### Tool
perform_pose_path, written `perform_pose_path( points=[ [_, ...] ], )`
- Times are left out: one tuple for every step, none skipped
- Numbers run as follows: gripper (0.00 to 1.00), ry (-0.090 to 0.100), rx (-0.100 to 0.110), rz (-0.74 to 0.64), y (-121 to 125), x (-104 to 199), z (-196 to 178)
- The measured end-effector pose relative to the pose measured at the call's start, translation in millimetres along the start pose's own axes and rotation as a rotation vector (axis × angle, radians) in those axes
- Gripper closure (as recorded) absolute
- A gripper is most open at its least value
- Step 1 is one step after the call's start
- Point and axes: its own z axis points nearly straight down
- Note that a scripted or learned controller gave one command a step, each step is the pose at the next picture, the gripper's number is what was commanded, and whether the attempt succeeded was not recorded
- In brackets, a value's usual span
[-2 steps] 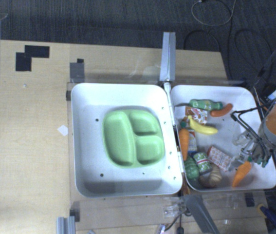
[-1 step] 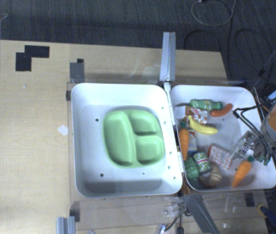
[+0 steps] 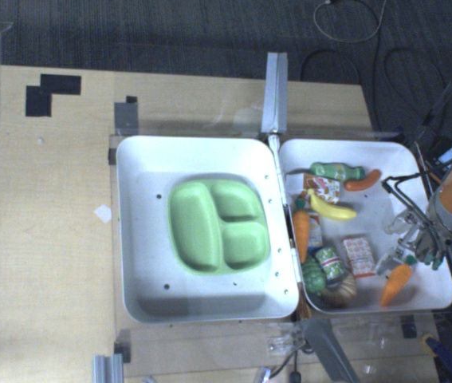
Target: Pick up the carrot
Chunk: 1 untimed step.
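The hand (image 3: 405, 255) (arm cut off at right) touches a carrot (image 3: 395, 283); its grip is unclear.

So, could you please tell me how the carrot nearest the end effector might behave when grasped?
The tapered orange plastic carrot looks rigid and light. Its smooth, rounded body may roll or slip from the end effector.

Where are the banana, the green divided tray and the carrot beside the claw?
banana (image 3: 333, 208): camera view, middle of its yellow curve.
green divided tray (image 3: 196, 228): camera view, floor of its long left compartment.
carrot (image 3: 395, 284): camera view, middle of its orange body, lower right of right bin.
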Motion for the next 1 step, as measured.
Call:
perform_pose_path(
  points=[
    [1.0,-0.005,-0.004,0.003,2.2,-2.3,-12.0]
  ],
)
